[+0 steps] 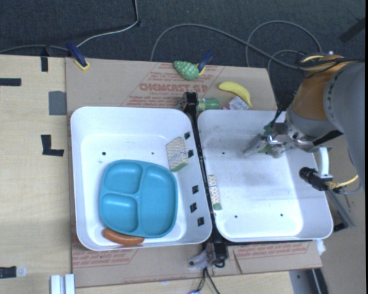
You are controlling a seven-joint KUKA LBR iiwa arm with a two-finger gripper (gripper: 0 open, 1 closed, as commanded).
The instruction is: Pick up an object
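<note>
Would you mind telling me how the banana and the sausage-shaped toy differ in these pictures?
The banana is yellow; the sausage is orange-red. The banana lies outside the bins on the cardboard behind them, while the sausage lies inside the left bin, at its near edge against the blue plate. Both are small, elongated, slightly curved food-shaped pieces, and both lie apart from the gripper.

Arm [331,97] reaching leftward, claw [253,150] low

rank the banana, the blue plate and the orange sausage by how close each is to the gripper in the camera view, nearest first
From the gripper, over the right bin:
1. Banana: outside the bins, on the cardboard just beyond the right bin's far edge.
2. Blue plate: in the left bin, toward its near side.
3. Orange sausage: at the left bin's near edge, tucked against the plate.
</note>
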